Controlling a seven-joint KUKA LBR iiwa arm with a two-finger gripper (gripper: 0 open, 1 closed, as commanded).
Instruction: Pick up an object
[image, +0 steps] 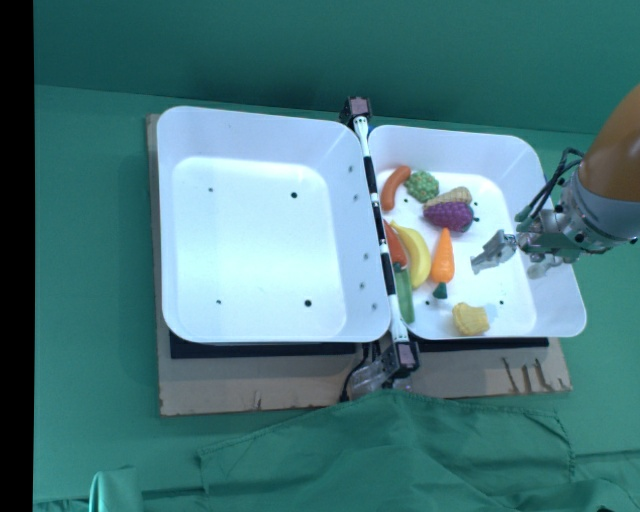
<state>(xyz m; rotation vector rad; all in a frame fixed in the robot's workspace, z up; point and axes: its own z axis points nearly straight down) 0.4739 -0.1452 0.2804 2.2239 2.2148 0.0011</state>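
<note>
Gripper (497, 250) hovering over the right bin (560, 315), right of the orange carrot (443, 256), its finger spread impossible to tell, nothing visibly held, purple grapes (449, 214), banana (417, 255) and yellow corn (470, 319) lying nearby, left bin (185, 135) sitting alongside

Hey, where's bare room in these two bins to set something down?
The left bin has its whole floor bare. In the right bin, toys crowd the side by the divider: banana, carrot, grapes. Bare floor lies between the carrot and the right wall, under the pincer.
</note>
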